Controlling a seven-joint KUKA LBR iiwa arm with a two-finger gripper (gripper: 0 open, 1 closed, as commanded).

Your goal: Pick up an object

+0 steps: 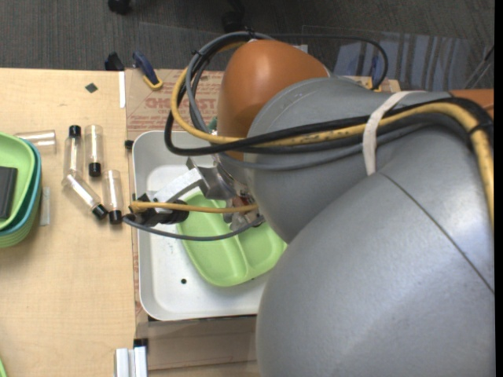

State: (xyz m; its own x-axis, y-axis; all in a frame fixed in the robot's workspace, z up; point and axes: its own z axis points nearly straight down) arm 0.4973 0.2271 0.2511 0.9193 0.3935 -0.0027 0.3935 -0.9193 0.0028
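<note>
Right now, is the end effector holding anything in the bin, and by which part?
Cannot be told. The arm covers the end effector, which sits low over the green tray in the white bin; no grip on the tray is visible.

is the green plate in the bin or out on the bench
In the bin. The green plate lies on the floor of the white bin, inside its rim, partly hidden under the arm.
</note>
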